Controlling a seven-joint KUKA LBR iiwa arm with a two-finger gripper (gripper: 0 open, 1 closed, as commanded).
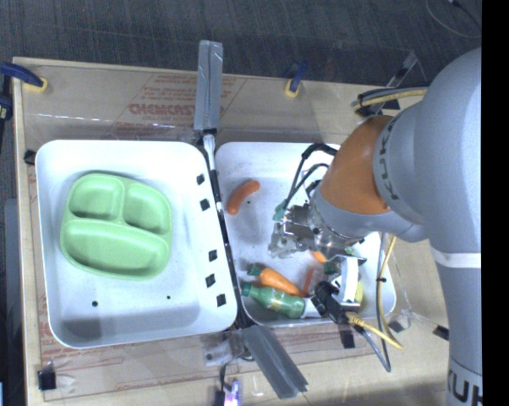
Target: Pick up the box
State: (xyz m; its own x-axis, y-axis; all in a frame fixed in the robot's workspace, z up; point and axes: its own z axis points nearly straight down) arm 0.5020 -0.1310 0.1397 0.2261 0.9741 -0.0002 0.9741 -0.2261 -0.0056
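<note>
**Layout.** Bench (111,100) carries two white bins side by side: L bin (119,311) and R bin (263,152).

**L bin.** Holds one green divided tray (117,224), lying flat in the far-left part of the bin. Its compartments face up.

**R bin.**
- Orange-red sausage (242,195) lies far-left, slanted and apart from the other items.
- Carrot (276,278) lies near-left, with its leafy end pointing left.
- Green bottle (276,301) lies on its side just nearer than the carrot, touching or almost touching it, close to the near wall.
- A small orange piece (320,258) lies just right of the hand; its type cannot be made out.

**Arm.** Arm (424,167) enters from the right, and its orange band (356,172) is over the R bin's right half.

**Hand.** Hand (287,231) is low over the centre of the R bin, between the sausage and the carrot. Open/closed state: cannot tell. No item is seen in its grip.

**Box.** Position cannot be told, since the arm covers the R bin's right part.

**Misc.** Blue clamps (23,76) sit on the far edge of the bench.
</note>
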